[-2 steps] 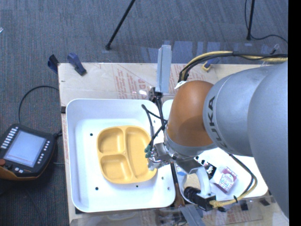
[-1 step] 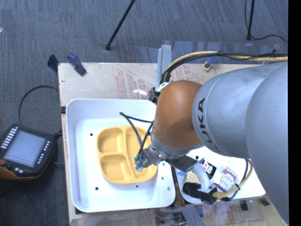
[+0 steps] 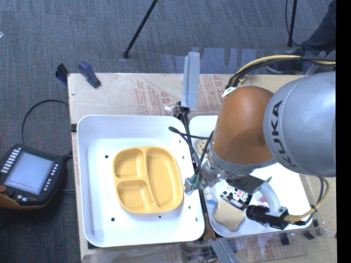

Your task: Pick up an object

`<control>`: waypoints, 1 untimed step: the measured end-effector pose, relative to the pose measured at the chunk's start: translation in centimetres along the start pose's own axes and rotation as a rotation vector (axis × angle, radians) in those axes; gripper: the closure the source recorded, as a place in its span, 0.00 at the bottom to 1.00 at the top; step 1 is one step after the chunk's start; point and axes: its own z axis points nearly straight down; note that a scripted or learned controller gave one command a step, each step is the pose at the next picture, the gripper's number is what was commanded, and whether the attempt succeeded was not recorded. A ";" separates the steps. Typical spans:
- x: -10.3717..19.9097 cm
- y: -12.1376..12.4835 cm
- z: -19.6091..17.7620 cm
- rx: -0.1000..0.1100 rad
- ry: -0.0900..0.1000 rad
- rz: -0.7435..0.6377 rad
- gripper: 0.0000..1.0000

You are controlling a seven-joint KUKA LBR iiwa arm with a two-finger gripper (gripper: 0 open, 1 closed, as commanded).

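Nearest, in the near part of the right bin [image 3: 299,188], lies a tan spongy block [image 3: 229,216]. Just behind it is a small white card with black and red marks [image 3: 236,194]. The big grey arm [image 3: 304,125] comes in from the right and covers most of this bin. Its orange band [image 3: 241,126] bulges over the middle of the bin. The gripper [image 3: 197,183] hangs low at the wall between the two bins, just left of the card. It is mostly hidden under the arm, so I cannot tell if it is open or shut, or if it has hold of anything. To its left, in the middle of the left bin [image 3: 94,218], sits a yellow plate [image 3: 147,179] with three sections. The plate lies flat, and its right edge is close to the gripper. Thin black cables [image 3: 183,135] run from the far side of the bins down toward the gripper. Farther back, the brown bench top [image 3: 126,95] shows, with a grey post [image 3: 192,80] standing on it. A blue clamp [image 3: 89,74] sits at its far left corner. On the floor to the left lies a handheld screen [image 3: 27,174].
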 end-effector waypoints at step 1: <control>-0.7 -0.4 -0.8 0.003 0.001 0.450 1.00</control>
